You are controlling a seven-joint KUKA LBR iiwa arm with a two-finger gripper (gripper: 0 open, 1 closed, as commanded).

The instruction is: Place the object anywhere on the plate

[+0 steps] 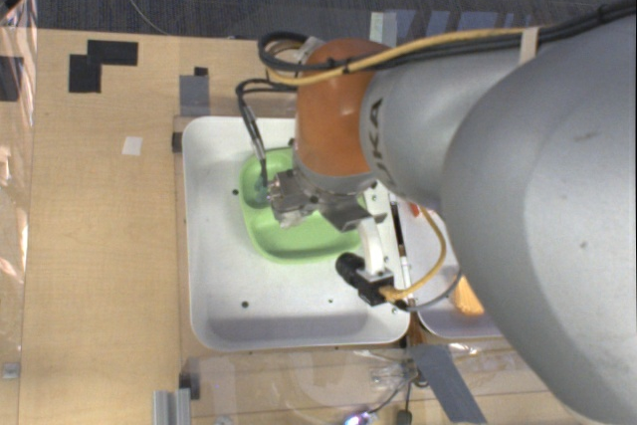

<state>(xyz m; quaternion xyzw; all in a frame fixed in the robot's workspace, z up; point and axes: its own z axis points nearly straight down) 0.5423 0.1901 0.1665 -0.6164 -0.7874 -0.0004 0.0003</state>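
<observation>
A light green plate [299, 239] lies in the left white bin [214, 254], towards its right half. My arm, with its orange band [333, 119], reaches in from the right and covers the plate's upper part. The gripper [289, 199] hangs low over the plate, its metal body seen from above. The arm hides whatever is between or below it. An orange object [468, 299] peeks out under the arm in the right bin.
The left bin's floor shows bare white along its left side and front. A black cable clamp [360, 279] and a yellow cable [428, 279] hang beside the wrist. Wooden bench surface [100, 214] extends to the left.
</observation>
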